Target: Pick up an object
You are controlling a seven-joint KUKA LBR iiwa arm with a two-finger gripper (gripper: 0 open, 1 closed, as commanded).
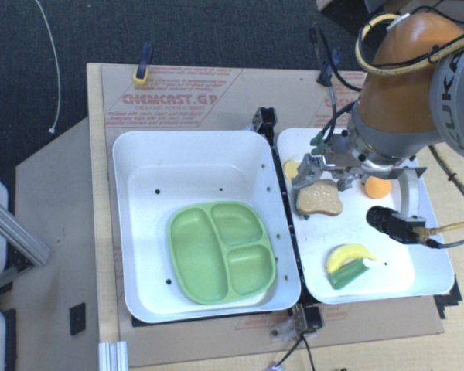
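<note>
A yellow banana [349, 255] with a green block [346, 273] touching its near side lies closest to the camera, in the right bin [394, 288], on the near side of the claw [325, 178] and a little to its right in view.

The bread slice [319, 201] lies flat on the bin floor just on the near side of the claw, its far edge tucked under the metal. Whether they touch cannot be told, nor whether the claw is open or closed; nothing is seen held in it. An orange ball [377, 186] sits near the claw's right. A pale yellow thing [292, 168] sits just to its left, against the bin wall.

Beyond that wall, to the claw's left, the left bin [139, 207] holds a green divided plate [220, 250], well apart from the claw. Both bins rest on a printed cardboard sheet [178, 99] with a yellow clamp [141, 74] at its far edge. Dark carpet [178, 14] lies around it.

The grey and orange arm [406, 68] covers the far part of the right bin. Bare white floor lies between the bread slice and the banana. The wall between the bins is close on the claw's left.
</note>
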